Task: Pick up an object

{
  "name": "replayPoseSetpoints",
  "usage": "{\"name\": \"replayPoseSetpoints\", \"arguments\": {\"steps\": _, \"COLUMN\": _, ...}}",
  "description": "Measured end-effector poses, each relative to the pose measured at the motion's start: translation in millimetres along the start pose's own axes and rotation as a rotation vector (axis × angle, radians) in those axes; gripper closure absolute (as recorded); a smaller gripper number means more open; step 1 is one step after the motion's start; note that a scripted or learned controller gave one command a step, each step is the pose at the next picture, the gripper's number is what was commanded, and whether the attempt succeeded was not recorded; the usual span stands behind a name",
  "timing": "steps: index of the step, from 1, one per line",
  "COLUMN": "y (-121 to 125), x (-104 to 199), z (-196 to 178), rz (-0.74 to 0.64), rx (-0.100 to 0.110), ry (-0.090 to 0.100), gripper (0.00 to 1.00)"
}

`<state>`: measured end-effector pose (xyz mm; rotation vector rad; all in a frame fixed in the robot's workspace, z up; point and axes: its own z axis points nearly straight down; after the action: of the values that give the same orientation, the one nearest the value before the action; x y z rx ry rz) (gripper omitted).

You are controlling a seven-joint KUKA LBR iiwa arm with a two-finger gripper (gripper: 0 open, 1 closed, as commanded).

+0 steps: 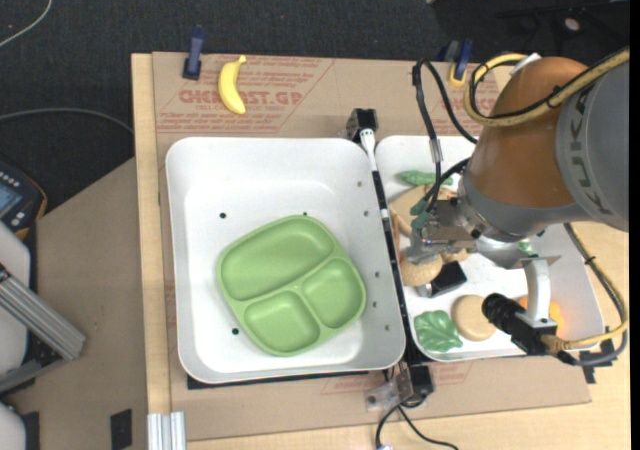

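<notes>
Near edge of right bin (592, 330): green leaf toy (437, 330), round tan piece (472, 318) touching it. Just behind: small black block (448, 278) and tan lump (422, 268), close together. Gripper (432, 243) down low right over that pair, near the wall shared with the left bin (190, 238). Likely target is the tan lump, sitting just under the gripper. Open or closed, cannot tell; wrist body hides it.

Advice for the grab: centre on the lump alone, keep clear of the black block and the bin wall, close fully before lifting, lift straight up. Clutter is tight here, so a double pick or a slip looks likely.

Further back in right bin: green piece (416, 178). Left bin: green divided plate (290, 283). Far side of desk (320, 98): banana (233, 85).
</notes>
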<state>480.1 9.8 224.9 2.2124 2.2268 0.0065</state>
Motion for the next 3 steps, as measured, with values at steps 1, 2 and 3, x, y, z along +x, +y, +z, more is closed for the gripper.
{"name": "replayPoseSetpoints", "arguments": {"steps": 1, "y": 2, "x": -4, "z": -151, "rz": 0.003, "rx": -0.013, "ry": 0.000, "gripper": 1.00}}
{"name": "replayPoseSetpoints", "arguments": {"steps": 2, "y": 1, "x": 59, "z": -150, "rz": -0.001, "rx": 0.001, "ry": 0.000, "gripper": 1.00}}
{"name": "replayPoseSetpoints", "arguments": {"steps": 3, "y": 1, "x": 113, "z": -189, "rz": 0.000, "rx": -0.002, "ry": 0.001, "gripper": 1.00}}
